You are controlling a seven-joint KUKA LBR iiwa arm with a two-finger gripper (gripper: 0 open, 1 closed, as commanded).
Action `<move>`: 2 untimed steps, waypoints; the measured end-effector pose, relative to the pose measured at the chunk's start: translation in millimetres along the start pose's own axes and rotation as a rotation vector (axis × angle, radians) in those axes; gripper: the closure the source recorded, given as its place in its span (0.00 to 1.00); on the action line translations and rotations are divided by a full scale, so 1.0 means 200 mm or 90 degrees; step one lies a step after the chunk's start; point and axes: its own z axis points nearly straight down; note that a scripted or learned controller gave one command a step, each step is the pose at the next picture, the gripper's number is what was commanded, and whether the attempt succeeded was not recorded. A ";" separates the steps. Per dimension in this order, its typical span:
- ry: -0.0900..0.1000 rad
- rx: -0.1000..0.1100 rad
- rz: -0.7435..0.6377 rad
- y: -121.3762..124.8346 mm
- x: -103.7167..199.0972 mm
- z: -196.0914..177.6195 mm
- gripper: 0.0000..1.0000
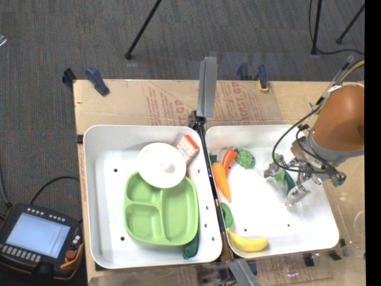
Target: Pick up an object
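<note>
Your gripper [290,183] hovers low in the right bin [324,234] — whether clenched, you cannot tell — with the carrot [221,180] to its left by the divider, long axis running near to far.

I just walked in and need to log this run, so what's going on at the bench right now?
A robot arm reaches in from the right, with its end effector low over the right bin. A dark green item sits right at the end effector, but whether it is actually gripped is unclear. The carrot, broccoli and banana lie untouched on that bin's left side. The left bin holds a green divided tray, a white round plate and a small carton.
</note>
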 end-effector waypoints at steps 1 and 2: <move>-0.002 0.001 -0.090 -0.01 -0.09 0.00 0.00; -0.002 0.001 -0.113 -0.03 -0.15 0.00 0.00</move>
